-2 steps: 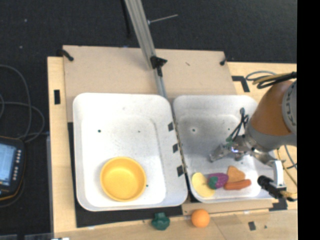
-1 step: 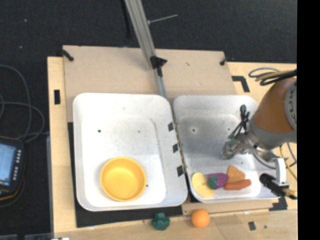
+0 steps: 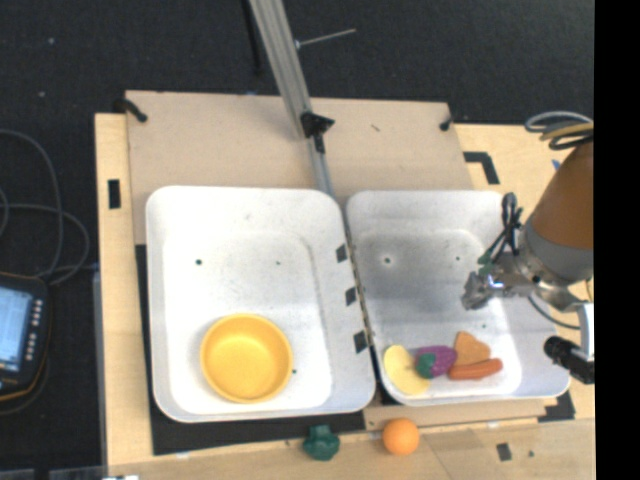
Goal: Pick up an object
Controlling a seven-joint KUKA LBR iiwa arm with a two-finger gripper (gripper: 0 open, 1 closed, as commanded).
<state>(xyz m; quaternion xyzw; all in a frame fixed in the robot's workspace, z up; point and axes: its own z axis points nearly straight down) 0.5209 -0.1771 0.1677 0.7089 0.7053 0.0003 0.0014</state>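
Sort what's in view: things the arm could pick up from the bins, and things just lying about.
Job:
gripper
yellow bowl
pale yellow piece
purple-green toy
orange wedge
carrot

Lying about:
orange ball
green toy
tablet

A bowl (image 3: 246, 357) sits in the left bin (image 3: 240, 228); toy food (image 3: 442, 361) clusters at the right bin's (image 3: 420, 228) near edge, with a ball (image 3: 400, 436) on the bench (image 3: 200, 128) in front.
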